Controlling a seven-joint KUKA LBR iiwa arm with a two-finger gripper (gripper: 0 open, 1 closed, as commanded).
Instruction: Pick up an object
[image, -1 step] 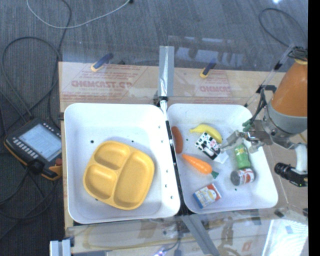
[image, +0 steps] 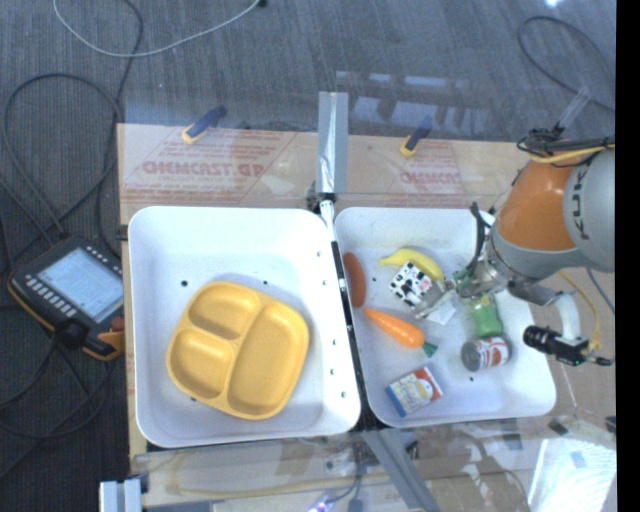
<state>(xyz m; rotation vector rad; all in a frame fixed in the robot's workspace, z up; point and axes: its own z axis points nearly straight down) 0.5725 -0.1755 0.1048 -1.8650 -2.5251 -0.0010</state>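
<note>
The right bin (image: 520, 400) holds several small objects. A yellow banana (image: 412, 261) lies at the back, with a black-and-white spotted cube (image: 406, 284) just in front of it. An orange carrot (image: 394, 327) lies in the middle and a red sausage (image: 354, 279) rests along the left wall. A green bottle (image: 486, 318), a small can (image: 485, 353) and a red-and-blue carton (image: 413, 390) sit toward the front right. My gripper (image: 452, 292) hangs low over the bin between the spotted cube and the green bottle, close to both. I see nothing clearly held in it.
The left bin (image: 160, 240) contains a yellow divided plate (image: 238, 348). The arm's orange band (image: 535, 215) and grey wrist overhang the right bin's right side. A teach pendant (image: 70, 290) lies left of the bench, with cables on the floor.
</note>
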